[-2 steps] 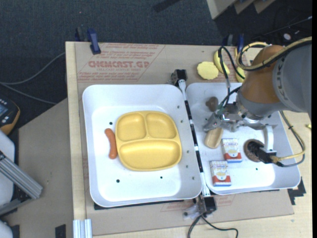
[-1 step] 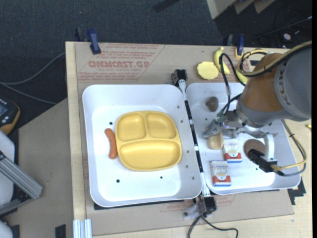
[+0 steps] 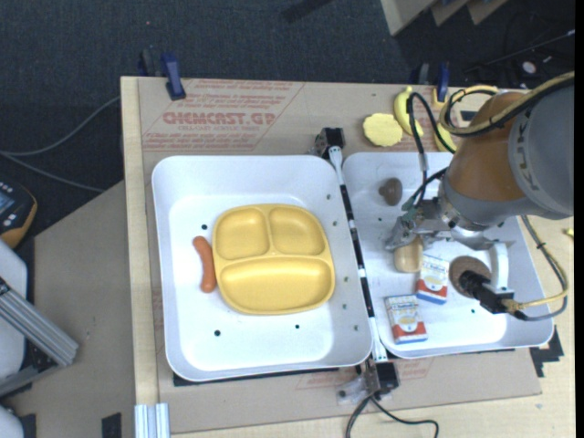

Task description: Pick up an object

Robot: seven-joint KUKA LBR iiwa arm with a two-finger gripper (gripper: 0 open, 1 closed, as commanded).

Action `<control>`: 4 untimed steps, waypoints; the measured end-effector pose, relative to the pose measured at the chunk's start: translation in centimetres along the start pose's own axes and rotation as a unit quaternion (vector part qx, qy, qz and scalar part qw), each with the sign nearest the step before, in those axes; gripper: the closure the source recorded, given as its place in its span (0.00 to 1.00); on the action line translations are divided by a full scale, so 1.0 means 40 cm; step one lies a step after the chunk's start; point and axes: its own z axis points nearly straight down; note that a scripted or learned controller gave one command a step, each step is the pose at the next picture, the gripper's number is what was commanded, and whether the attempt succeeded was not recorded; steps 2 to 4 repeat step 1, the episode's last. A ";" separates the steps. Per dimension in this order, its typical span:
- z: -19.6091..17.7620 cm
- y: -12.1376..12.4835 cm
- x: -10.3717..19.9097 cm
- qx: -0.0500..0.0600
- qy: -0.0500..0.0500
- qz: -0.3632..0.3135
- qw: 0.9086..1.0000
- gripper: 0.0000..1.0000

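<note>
Though whether the gripper (image 3: 408, 233) was spread or pinching could not be told, the tan lump (image 3: 407, 257) just below looked light, rounded, best gripped across its middle.

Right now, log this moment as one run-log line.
arm: over right bin | gripper: by tan potato-like item | grasp: not visible | left bin: yellow tray, hot dog

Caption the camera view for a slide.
Gripper low in the right bin by a tan lump; yellow tray in the left.
</note>
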 end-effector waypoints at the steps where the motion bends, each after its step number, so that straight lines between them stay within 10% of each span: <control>1: -0.240 0.053 0.236 -0.005 0.001 -0.006 1.000 1.00; 4: -0.240 0.053 0.236 -0.005 0.001 -0.006 1.000 1.00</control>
